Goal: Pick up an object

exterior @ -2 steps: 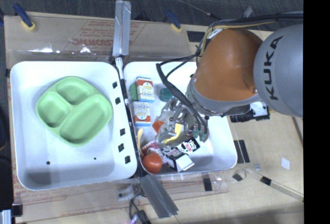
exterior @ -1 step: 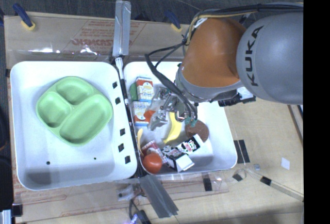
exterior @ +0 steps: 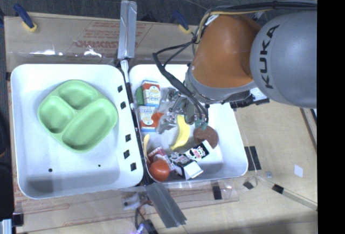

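My gripper (exterior: pixel 182 111) hangs low over the middle of the right bin (exterior: pixel 232 141), under the orange band of the arm. A yellow banana (exterior: pixel 182 135) lies directly below its metal fingers, touching or nearly touching them. Beside the banana sit a brown round object (exterior: pixel 206 136), a red tomato-like ball (exterior: pixel 159 170) at the bin's front, a black-and-white patterned packet (exterior: pixel 190 156), and two small cartons (exterior: pixel 150 94) against the left wall. Nothing is visibly lifted.
The left bin (exterior: pixel 32 173) holds a green divided plate (exterior: pixel 78 114). A grey divider strip (exterior: pixel 127 31) runs between the bins at the back. Cables loop from the arm over the right bin's back edge.
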Robot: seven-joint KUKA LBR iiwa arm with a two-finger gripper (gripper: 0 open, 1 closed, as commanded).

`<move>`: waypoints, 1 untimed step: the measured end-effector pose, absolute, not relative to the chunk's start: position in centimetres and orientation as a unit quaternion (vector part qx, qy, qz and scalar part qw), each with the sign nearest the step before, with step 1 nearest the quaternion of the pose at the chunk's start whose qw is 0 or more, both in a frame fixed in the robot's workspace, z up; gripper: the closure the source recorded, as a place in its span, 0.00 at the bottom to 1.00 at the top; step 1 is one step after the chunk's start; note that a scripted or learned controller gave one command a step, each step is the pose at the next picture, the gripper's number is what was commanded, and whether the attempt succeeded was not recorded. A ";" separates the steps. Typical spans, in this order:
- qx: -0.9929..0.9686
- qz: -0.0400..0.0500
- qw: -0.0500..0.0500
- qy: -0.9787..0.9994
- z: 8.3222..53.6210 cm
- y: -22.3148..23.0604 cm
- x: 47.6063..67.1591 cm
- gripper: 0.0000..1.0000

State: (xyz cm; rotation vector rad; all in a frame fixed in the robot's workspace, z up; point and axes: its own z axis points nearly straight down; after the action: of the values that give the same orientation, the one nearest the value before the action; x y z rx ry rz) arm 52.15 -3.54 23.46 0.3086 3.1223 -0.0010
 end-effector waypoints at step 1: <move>0.096 -0.001 0.004 0.995 24.5 -3.5 52.3 1.00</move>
State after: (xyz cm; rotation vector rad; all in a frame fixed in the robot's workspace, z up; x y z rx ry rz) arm 52.27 -3.50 24.48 0.3016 3.1198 -0.0016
